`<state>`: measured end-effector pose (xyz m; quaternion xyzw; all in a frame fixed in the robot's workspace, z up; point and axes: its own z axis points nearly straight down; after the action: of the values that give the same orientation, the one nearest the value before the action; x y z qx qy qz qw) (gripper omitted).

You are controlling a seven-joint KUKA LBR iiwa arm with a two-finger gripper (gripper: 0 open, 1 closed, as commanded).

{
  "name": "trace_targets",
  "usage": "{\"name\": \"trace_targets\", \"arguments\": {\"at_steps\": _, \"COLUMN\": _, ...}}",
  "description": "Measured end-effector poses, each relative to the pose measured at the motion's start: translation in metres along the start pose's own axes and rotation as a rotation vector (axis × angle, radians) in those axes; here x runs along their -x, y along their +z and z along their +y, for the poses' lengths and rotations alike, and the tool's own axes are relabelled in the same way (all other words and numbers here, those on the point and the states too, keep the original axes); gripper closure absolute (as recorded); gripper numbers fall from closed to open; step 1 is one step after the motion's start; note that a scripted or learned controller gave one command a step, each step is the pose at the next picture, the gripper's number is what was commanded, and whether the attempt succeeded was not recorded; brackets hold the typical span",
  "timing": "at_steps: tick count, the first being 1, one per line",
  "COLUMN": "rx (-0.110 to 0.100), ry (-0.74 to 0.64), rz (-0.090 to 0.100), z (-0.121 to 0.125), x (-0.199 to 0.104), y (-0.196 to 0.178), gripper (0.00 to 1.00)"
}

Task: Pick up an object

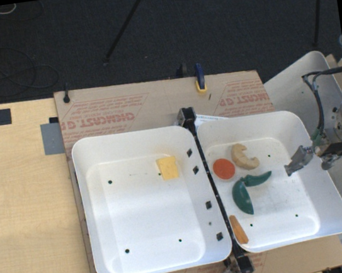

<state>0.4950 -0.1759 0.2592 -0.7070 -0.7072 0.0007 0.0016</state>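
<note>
On your desk point(23, 212) sit two white bins. Your left bin point(105, 250) has one yellow block point(168, 167). Your right bin point(326, 217) has four things: one orange ball point(224, 168), one tan piece point(244, 156), one green toy point(246, 191), one orange stick point(238, 229). Your gripper point(296, 163) hangs over the right bin's edge, holding nothing.

The light wooden bench point(24, 218) carries a brown cardboard sheet point(154, 106) printed with red lettering. On that cardboard sit two shallow white bins: the left bin point(103, 238) and, touching its right side, the right bin point(323, 218). A blue-and-yellow clamp point(200, 77) grips the cardboard's far edge
</note>
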Motion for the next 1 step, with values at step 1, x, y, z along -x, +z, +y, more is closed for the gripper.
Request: {"name": "trace_targets", "arguments": {"at_steps": 1, "rx": 0.014, "ry": 0.002, "rz": -0.008, "z": -0.0163, "x": 0.0395, "y": -0.1260, "gripper": 0.00}}
